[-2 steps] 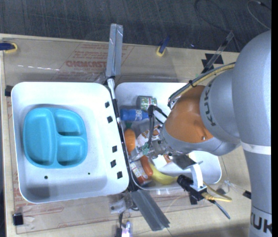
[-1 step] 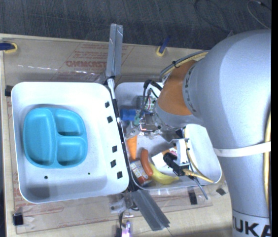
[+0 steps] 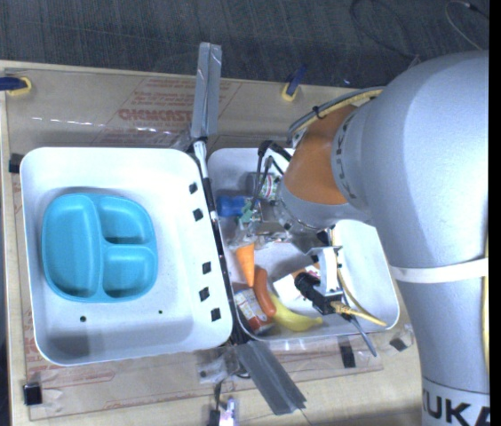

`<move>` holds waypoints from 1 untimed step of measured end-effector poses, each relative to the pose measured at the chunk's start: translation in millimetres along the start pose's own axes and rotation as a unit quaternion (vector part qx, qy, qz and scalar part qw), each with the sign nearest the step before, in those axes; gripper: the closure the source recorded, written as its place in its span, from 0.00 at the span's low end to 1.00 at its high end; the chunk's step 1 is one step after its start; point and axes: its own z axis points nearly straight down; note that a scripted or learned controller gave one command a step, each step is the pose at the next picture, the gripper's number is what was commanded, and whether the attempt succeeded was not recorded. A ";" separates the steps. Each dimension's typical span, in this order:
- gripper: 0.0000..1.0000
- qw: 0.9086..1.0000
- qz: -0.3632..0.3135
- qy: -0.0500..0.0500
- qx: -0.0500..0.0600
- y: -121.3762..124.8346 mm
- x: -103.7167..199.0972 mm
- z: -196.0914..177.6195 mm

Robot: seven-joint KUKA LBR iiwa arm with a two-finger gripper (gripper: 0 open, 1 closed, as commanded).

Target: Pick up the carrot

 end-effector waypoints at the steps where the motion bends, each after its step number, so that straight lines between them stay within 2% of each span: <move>1: 1.00 1.000 -0.029 0.003 0.001 18.6 57.6 -89.8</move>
